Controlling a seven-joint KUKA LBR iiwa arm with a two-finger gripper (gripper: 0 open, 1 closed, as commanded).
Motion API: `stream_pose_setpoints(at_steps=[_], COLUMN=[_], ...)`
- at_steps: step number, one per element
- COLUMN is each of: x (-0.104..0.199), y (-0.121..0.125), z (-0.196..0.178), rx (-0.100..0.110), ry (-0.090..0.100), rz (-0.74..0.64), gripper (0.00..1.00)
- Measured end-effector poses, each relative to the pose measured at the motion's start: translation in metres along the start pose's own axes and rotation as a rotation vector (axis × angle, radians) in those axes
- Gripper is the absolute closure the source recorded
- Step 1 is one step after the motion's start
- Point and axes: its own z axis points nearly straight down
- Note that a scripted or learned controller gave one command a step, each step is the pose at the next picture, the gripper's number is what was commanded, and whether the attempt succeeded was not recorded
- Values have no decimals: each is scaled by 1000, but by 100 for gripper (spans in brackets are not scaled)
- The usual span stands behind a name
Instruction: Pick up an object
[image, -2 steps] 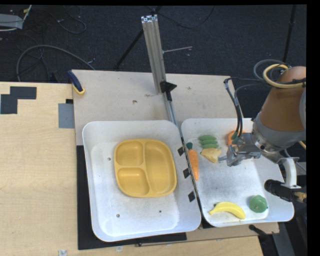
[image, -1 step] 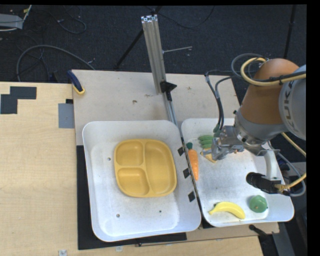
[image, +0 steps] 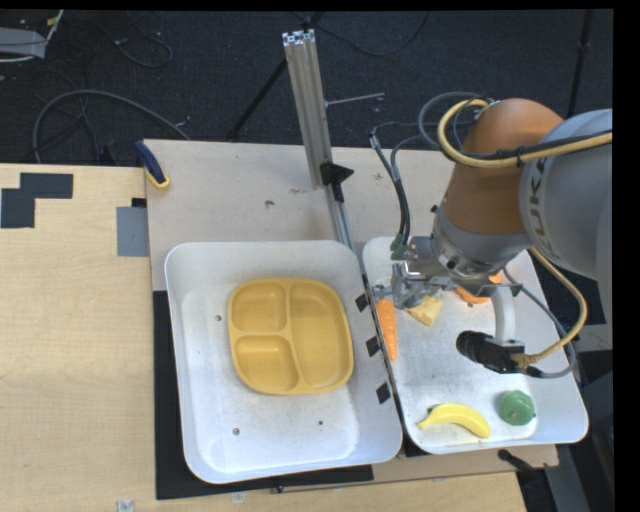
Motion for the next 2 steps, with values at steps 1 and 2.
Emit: stream_pose_setpoints(at_steps=[1, 2], x=[43, 95], y=[6, 27], z=[9, 2], rx=[2, 0], ry=[-1, 1], rz=[1, 1], gripper=[100, 100])
